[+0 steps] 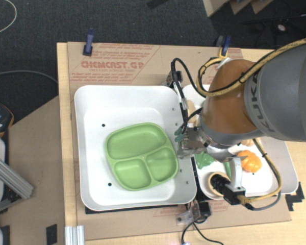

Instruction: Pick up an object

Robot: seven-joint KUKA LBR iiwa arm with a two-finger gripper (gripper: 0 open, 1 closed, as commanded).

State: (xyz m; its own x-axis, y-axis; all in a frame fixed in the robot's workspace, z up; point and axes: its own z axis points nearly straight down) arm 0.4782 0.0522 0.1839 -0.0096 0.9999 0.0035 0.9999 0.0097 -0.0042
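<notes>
A robotics lab or test cell, by every sign — a grey industrial arm [275, 96] trailing loose cables reaches over a bench [117, 60] topped with protective-papered sheet clamped at its far edge by blue clamps [88, 41]. Dark carpet lies beyond, and aluminium framing [7, 175] stands at the left.

Grey arm [275, 93] reaches in, orange-banded wrist [227, 103] pointing down.

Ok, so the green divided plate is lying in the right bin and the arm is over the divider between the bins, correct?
Not quite. The green divided plate lies in the left bin, not the right one; the camera view shows it flat on that bin's floor. The rest holds: the arm is over the divider between the bins.
</notes>
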